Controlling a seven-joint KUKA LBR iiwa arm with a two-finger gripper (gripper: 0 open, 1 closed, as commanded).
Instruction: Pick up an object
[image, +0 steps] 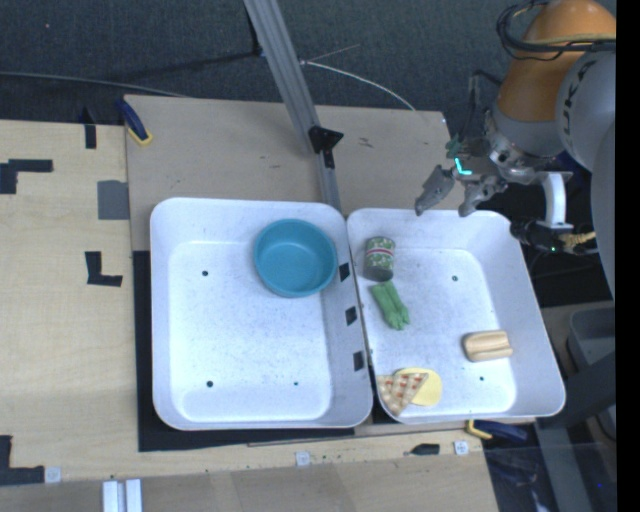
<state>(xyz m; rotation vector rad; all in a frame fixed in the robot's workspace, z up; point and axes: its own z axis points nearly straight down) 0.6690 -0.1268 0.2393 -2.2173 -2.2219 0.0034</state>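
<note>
End effector open, empty, above right bin far rim.

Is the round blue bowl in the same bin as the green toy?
No, the round blue bowl sits in the left white bin; the green toy lies in the right one.

I'm working a robotics lab bench: a plywood top marked with black tape at the frame's left, two white bins mid-frame on a black mat, and a metal camera pole rising top centre.
</note>
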